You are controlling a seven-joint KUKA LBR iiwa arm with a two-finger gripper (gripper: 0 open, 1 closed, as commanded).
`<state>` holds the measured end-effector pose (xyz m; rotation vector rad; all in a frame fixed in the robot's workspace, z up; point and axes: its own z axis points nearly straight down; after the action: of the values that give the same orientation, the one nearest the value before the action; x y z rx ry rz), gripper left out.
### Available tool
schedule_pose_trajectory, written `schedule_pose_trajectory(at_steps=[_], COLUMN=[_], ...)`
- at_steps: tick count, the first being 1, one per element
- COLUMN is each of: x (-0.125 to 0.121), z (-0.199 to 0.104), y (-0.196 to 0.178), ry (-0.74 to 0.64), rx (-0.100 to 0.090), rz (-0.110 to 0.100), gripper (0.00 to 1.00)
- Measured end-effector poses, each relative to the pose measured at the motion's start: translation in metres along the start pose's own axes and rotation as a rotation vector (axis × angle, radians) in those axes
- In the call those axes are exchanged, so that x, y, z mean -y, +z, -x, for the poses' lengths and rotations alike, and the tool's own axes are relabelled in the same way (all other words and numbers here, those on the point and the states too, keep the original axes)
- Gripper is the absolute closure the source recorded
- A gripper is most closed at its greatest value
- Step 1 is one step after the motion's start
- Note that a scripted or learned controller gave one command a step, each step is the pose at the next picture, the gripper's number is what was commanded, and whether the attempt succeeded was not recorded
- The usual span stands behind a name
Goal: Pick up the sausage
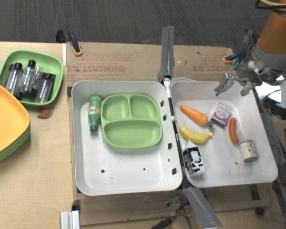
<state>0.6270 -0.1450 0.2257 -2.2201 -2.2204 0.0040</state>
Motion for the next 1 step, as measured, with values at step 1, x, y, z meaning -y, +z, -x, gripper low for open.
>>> schedule_pose_trajectory(at_steps=[1], x=[0.0909], z=[-0.0182], y=[0.1111], ry=[-0.130], rx=[-0.001], rz=[0.000], gripper=[0.00])
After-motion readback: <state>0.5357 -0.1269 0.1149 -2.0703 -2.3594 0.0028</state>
